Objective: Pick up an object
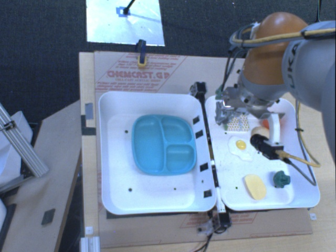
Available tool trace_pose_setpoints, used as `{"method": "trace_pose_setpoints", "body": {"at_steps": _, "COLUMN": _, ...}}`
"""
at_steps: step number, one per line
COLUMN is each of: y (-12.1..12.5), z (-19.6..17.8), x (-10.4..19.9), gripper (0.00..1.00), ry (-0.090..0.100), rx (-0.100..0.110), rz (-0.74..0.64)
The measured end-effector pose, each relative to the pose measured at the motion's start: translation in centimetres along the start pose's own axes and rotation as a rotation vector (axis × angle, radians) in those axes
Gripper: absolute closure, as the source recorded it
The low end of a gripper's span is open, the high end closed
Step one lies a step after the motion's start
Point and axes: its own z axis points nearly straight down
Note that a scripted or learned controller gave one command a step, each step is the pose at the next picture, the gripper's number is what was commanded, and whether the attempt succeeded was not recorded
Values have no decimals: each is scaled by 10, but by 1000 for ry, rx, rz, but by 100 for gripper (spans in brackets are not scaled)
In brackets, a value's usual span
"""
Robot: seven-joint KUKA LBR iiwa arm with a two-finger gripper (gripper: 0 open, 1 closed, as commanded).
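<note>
Camera view shows the gripper low over the far left corner of the right bin, just above a speckled flat piece that lies partly under it. Whether the pincer is apart or together I cannot tell, since the wrist body hides its tips. The likely step is a descent onto a pick target, and the nearest candidate is that speckled piece; the fried egg toy sits just nearer the camera, the yellow slice and the dark green object well toward the near edge, and an orange-and-white item beside the wrist. To do it well, the arm should come straight down, centred on one thing — clear of the bin wall and the divider close at its left. The arm reaches in from the right, orange band high, wrist pointing down. The left bin holds a blue divided plate.
</note>
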Motion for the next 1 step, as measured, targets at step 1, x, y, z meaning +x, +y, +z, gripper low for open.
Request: {"method": "trace_pose_setpoints", "body": {"at_steps": 1, "y": 2, "z": 5, "x": 58, "gripper": 100, "ry": 0, "rx": 0, "rz": 0}}
